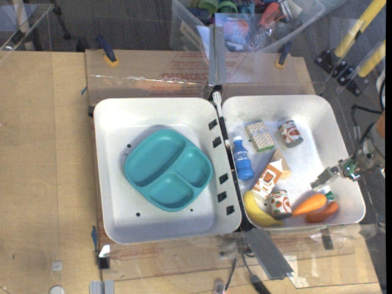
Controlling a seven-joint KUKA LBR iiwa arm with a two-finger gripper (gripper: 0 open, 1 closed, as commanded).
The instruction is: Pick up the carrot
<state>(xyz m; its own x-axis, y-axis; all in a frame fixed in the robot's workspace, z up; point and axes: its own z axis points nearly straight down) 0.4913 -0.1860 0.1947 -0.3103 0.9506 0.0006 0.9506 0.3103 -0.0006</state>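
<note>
The orange carrot point(311, 203) with a green top lies near the front right corner of the right bin point(318, 110). It rests against a small can point(280, 203) on its left. My gripper point(323, 179) hangs just above and slightly right of the carrot, reaching in from the right edge, and nothing shows in its grasp.
Around the carrot lie a banana point(258, 212), a small orange and white carton point(270, 176), a blue bottle point(242, 160), a green box point(261, 136) and a second can point(291, 133). A teal divided plate point(168, 170) sits in the left bin point(113, 139). A clear tub of toys point(245, 8) stands behind.
</note>
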